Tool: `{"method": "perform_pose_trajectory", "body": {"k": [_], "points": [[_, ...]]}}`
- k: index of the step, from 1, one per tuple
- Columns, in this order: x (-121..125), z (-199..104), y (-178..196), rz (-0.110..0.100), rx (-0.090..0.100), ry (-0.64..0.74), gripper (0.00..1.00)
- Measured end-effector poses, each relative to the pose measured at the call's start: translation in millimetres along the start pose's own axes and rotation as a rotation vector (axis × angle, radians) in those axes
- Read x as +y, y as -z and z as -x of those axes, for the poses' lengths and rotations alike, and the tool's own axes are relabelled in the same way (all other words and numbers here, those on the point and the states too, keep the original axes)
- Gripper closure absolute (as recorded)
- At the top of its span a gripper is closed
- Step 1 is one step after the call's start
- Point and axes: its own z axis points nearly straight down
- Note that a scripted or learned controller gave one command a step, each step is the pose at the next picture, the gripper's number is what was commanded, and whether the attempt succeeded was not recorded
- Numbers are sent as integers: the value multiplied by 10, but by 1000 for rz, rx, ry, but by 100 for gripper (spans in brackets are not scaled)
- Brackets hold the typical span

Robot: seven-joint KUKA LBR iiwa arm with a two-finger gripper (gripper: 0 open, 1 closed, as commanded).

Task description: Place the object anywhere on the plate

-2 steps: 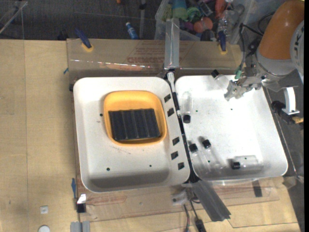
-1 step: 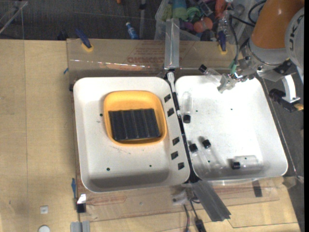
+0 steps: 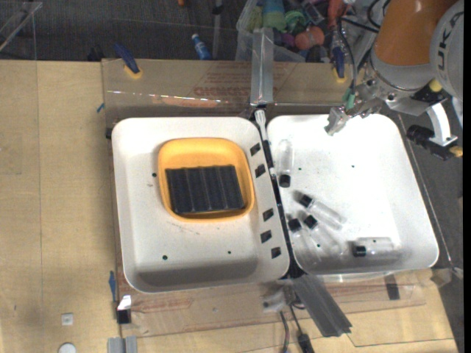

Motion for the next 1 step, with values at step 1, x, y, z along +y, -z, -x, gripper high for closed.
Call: {"method": "perform_pose_trajectory", "body": {"k": [1], "points": [[10,-23,326,0,-1,56,100]]}}
